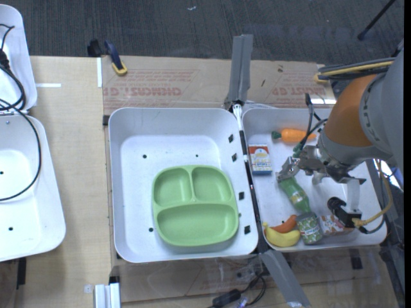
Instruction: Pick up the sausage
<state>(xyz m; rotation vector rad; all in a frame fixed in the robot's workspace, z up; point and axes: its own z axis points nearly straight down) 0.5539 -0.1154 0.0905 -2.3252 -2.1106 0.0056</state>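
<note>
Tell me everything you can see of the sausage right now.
The sausage is a small reddish-orange piece, curved and smooth, looking like a plastic toy. It lies flat near the front edge of the right bin, resting against the top of the yellow banana, with a green-lidded can right beside it. Its lower side is partly hidden by the banana. The gripper hangs further back, above the green bottle, apart from the sausage.

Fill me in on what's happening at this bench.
A KUKA arm reaches in from the right over the right bin, its gripper low above a green bottle. Nearby lie an orange carrot, a small box, a banana and a reddish sausage against it. The left bin holds a green divided plate. Nothing appears lifted yet.
</note>
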